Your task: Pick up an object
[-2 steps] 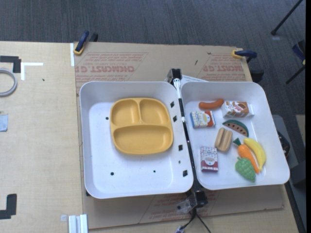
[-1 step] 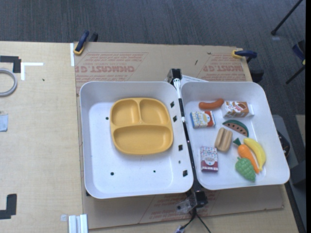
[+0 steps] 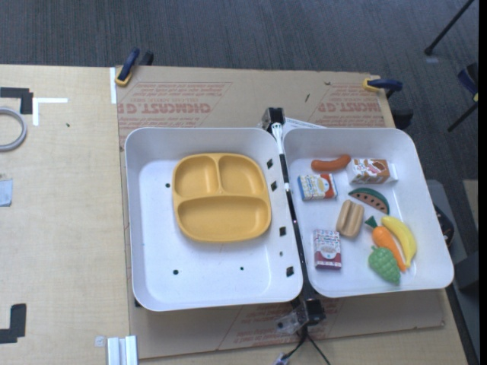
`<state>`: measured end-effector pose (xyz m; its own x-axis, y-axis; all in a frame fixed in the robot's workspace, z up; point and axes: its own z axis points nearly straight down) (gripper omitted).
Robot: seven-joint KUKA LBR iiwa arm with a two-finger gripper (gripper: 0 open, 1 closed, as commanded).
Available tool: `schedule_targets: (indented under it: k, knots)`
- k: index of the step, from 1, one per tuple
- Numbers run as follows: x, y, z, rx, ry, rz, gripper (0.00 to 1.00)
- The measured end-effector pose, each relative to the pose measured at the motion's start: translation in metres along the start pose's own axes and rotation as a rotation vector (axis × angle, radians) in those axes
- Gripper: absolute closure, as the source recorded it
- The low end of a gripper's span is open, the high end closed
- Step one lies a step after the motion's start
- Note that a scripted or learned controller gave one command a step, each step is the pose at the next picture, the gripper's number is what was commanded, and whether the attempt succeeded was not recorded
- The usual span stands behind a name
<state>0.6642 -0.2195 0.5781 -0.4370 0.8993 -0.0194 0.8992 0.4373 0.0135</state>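
Nearest the camera, the pale, smooth bench [image 3: 61, 280] ran wide, with a strip of brown cardboard [image 3: 365, 327] poking out from under the bins. Up into the right bin [image 3: 426, 188], shallow, white and glossy with rounded corners, and there sat the pickings. A small boxy red-and-white carton [image 3: 327, 249] lay flat at the front. To its right, a knobbly green vegetable [image 3: 385, 266] touched the tapered orange carrot [image 3: 385, 240] just behind it. A curved yellow banana [image 3: 402, 236], smooth and shiny, hugged the carrot's right side.

Next row back: a tan bun [image 3: 350, 220] with rounded ends, lying lengthwise. Just beyond it was a crescent watermelon slice [image 3: 370, 201], green rind, red flesh, dark seeds. Further on, a blue-and-white carton [image 3: 316, 186] sat near the divider, a brown-and-white box [image 3: 372, 171] lay to its right, and a slim reddish sausage [image 3: 331, 163] lay between them at the back.

Across in the left bin [image 3: 152, 234], a yellow plate [image 3: 222, 197] with soft rounded corners sat alone. It had one wide compartment in front and two smaller ones behind.

At the far corners of the cardboard, one blue-and-yellow clamp [image 3: 127, 65] and another clamp [image 3: 383, 85] gripped the bench edge. Dark ribbed carpet [image 3: 266, 21] stretched beyond.

Whether the end effector was released or clenched, I could not tell.
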Motion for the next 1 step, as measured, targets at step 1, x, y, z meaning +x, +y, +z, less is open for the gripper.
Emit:
schedule_targets:
  k: [1]
  knots:
    - [-0.0001, 0.0016, -0.0094, -0.004, -0.004, -0.003, 1.00]
